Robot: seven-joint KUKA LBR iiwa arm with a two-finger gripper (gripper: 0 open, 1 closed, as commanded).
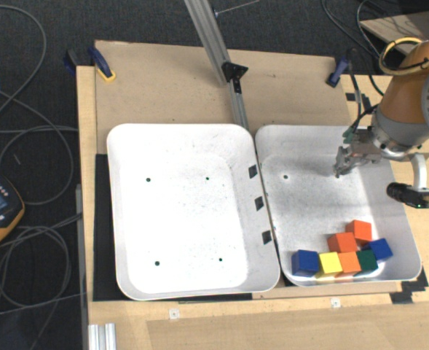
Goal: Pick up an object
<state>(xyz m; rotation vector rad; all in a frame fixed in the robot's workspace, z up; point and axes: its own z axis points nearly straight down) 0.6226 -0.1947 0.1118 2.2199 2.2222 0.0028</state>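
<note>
Several coloured cubes lie bunched in the near right corner of the right bin (pixel 301 195): a blue cube (pixel 305 261), a yellow cube (pixel 330 263), orange cubes (pixel 343 243), a small green one (pixel 367 259) and another blue cube (pixel 380 249). My gripper (pixel 343 166) hangs over the far part of that bin, well up and away from the cubes, pointing down towards the bin floor. Nothing shows between its dark fingers, and from this angle their spacing is unclear.
The left bin (pixel 178 210) lies beside the right one, with black clips (pixel 258 203) along the shared edge. A metal pole (pixel 214 49) slants across the back of the bench. Blue clamps (pixel 101 63) grip the bench's far corners.
</note>
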